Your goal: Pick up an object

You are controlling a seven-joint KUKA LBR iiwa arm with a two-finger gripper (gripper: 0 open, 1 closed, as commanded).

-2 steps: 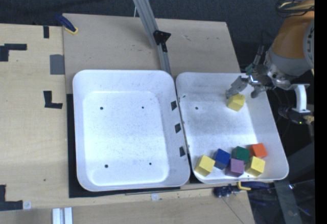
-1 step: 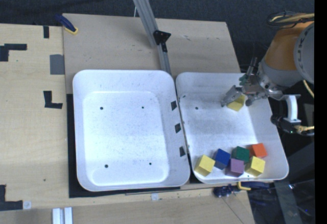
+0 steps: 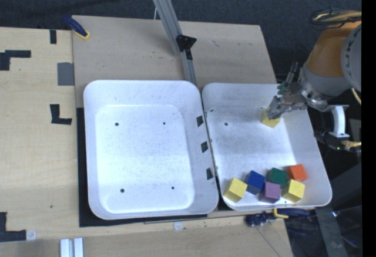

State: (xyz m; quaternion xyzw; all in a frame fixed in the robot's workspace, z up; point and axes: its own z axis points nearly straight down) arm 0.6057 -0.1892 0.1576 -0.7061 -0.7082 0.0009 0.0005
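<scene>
My gripper [image 3: 276, 110] hangs over the far right part of the right bin [image 3: 247, 144], reaching in from the right. A small yellow block [image 3: 271, 121] sits right at its tip, partly covered by it; whether the block rests on the bin floor or is off it cannot be told. Along the bin's near edge lies a cluster of cubes: a yellow cube [image 3: 236, 189], a blue cube [image 3: 255, 181], a green cube [image 3: 277, 176], a purple cube [image 3: 272, 191], an orange cube [image 3: 298, 172] and another yellow cube [image 3: 295, 190].
The left bin [image 3: 141, 156] stands beside the right one, touching along a shared rim. A grey metal pole [image 3: 167, 9] slants down from the top to the bins' far edge. The wooden bench [image 3: 35, 132] extends to the left.
</scene>
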